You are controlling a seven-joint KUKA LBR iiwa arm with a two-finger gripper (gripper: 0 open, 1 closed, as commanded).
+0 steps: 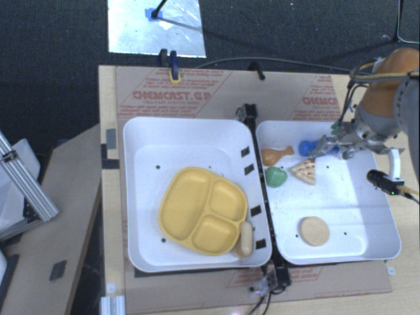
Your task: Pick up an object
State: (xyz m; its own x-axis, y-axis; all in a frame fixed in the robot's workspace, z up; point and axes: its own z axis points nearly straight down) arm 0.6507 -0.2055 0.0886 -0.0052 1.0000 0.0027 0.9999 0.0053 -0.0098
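In the right bin (374,241) lie a brown chicken drumstick (276,154), a green pepper-like piece (275,176), a pizza slice (304,171), a blue object (307,148) and a round tan cookie (314,231). My gripper (323,147) reaches in from the right, low at the bin's far side, its tips right beside the blue object. The arm's grey wrist (367,133) hangs over the bin's back right corner.
The left bin (141,195) holds a yellow divided plate (202,209) and a pale bread-like piece (245,239) against its front right edge. A black divider with clips (257,176) runs between the bins. A cable and a black part (387,182) hang near the right bin's right wall.
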